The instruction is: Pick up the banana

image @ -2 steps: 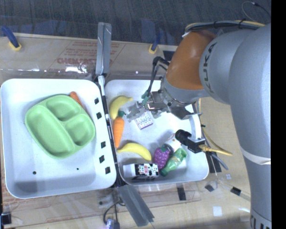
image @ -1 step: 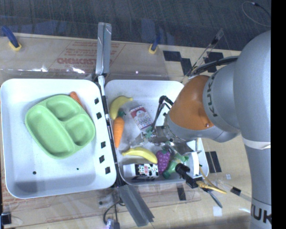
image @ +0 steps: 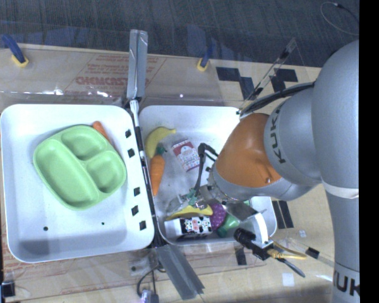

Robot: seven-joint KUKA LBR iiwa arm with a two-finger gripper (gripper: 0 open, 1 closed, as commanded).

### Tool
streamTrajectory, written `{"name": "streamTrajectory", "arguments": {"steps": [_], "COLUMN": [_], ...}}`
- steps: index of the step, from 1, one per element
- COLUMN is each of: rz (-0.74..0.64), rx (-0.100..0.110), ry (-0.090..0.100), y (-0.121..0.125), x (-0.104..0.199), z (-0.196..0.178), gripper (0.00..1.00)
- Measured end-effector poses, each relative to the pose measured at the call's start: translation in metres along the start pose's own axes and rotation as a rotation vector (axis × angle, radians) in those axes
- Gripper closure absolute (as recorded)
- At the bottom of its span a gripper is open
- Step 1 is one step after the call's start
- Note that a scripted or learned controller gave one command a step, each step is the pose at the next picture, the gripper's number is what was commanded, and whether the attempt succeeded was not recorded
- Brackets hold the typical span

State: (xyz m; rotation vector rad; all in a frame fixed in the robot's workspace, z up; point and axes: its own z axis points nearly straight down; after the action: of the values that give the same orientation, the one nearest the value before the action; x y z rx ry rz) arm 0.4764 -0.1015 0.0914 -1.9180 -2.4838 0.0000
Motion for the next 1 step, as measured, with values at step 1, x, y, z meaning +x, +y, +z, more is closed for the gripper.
{"name": "streamTrajectory", "arguments": {"steps": [1], "rz": [-0.160], "rx": [-0.001], "ry": [-0.002], "y": [0.0006], "x": [0.0012], "z": [-0.0750], "gripper": [0.00]}}
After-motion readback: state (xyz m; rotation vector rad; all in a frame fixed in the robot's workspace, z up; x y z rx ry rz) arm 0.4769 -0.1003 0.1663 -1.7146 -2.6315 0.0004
